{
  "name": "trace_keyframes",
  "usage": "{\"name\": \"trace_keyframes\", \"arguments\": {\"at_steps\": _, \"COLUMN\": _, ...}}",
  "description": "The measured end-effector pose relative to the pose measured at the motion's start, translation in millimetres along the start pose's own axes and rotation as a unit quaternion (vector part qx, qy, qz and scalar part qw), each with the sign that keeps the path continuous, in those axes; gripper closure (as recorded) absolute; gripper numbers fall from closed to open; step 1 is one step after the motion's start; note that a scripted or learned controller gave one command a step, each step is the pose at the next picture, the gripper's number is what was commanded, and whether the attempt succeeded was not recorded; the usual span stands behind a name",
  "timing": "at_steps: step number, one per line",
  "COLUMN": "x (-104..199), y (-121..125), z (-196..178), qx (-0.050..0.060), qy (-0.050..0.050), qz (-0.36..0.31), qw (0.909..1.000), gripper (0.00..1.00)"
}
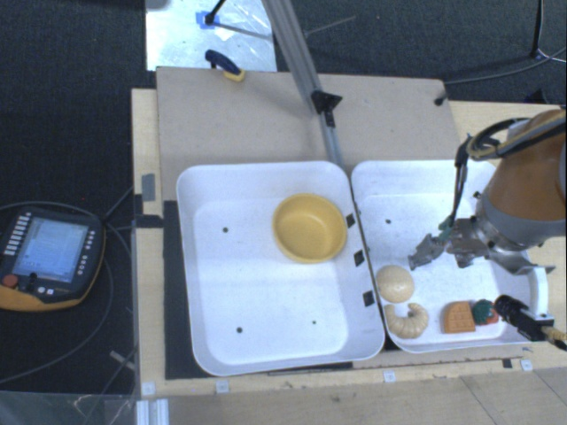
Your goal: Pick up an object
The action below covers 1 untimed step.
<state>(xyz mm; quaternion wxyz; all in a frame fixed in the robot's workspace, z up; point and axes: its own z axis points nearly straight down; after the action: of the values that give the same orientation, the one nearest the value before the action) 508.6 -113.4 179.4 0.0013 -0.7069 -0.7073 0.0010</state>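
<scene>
My gripper (426, 252) hangs over the right bin (400, 184), just above and to the right of a cream round ball-like object (394, 283). Nothing shows between its fingers. Below the ball lies a curled cream shrimp-shaped piece (407, 320). To the right of that sit an orange square cracker-like piece (458, 317) and a small green object with a red spot (483, 312). A yellow bowl (309, 227) rests in the upper right part of the left bin (221, 282).
The arm's grey body with its orange band (529, 180) covers the right bin's right side. A slanted metal pole (301, 60) crosses the board behind the bins. A teach pendant (49, 255) lies on the floor at far left.
</scene>
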Motion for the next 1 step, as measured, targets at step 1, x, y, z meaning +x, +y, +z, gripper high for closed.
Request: {"name": "trace_keyframes", "arguments": {"at_steps": 1, "x": 1.8, "y": -9.0, "z": 56.8, "qx": 0.0, "qy": 0.0, "qz": 0.0, "qw": 1.0, "gripper": 0.0}}
